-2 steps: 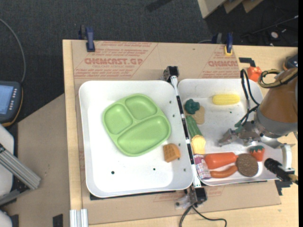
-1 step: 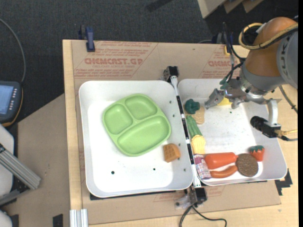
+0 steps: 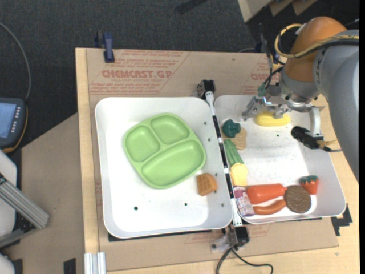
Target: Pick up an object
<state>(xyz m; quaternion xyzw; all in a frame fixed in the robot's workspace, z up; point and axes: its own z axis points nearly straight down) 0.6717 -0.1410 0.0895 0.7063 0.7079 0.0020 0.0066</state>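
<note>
Jaws: at the far end of the right bin (image 3: 285, 153), under the grey arm (image 3: 336, 67) that reaches in from the right; whether they stand wide or narrow cannot be told.
Held: nothing is seen between the jaws.
Yellow toy (image 3: 272, 120): lies flat on the bin floor right at the jaws, its upper edge partly covered by the metal head; whether the two touch cannot be told.
Teal toy (image 3: 231, 128): to the left of the yellow toy, against the bin's left wall, apart from the jaws.
Tan piece (image 3: 241, 140): just beside the teal toy, on its near side.
Corn cob (image 3: 236, 165): green husk and yellow tip, lying along the left wall, nearer the camera.
Carrot (image 3: 265, 193): orange, lying crosswise at the near end, well apart from the jaws.
Red pepper (image 3: 268, 209): just below the carrot, along the near rim.
Pink packet (image 3: 242, 202): in the near left corner, touching the carrot's end.
Brown disc (image 3: 297, 199): just right of the carrot.
Red fruit (image 3: 309, 183): green-topped, beside the disc.
Left bin (image 3: 125, 198): holds a green divided plate (image 3: 164, 150) at its middle and a brown bread piece (image 3: 207, 183) near its right wall.
Counter (image 3: 148, 73): brown board with red lettering, carrying both bins side by side.
</note>
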